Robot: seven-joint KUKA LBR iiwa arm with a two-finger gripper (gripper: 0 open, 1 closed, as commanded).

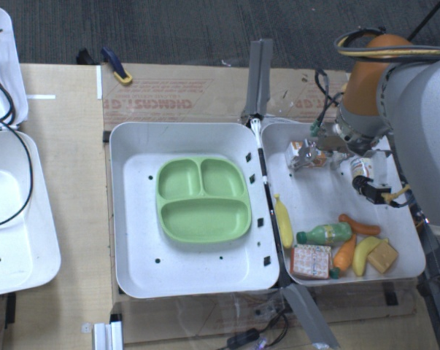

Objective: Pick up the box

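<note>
The gripper (305,154) is down in the far part of the right bin (417,257), near its back wall. Its metal fingers are hard to make out against some reddish wrapping beside them, so I cannot tell how far the jaws stand apart or whether anything sits between them. Behind it the arm (417,122) fills the right side, grey with its orange band (369,79) above the wrist, and a black cable loops off it.

The box (311,261), red and patterned, lies flat at the near edge of the same bin, well apart from the gripper. Just beside it stands a carrot (344,254), then a banana (365,254) and a tan sponge-like block (384,255) at the near right corner. A green bottle (325,234) lies on its side just behind the box, with an orange sausage-shaped thing (360,225) past it. A second banana (284,222) runs along the bin's left wall.

In the left bin (128,268) rests a green divided plate (203,199).
</note>
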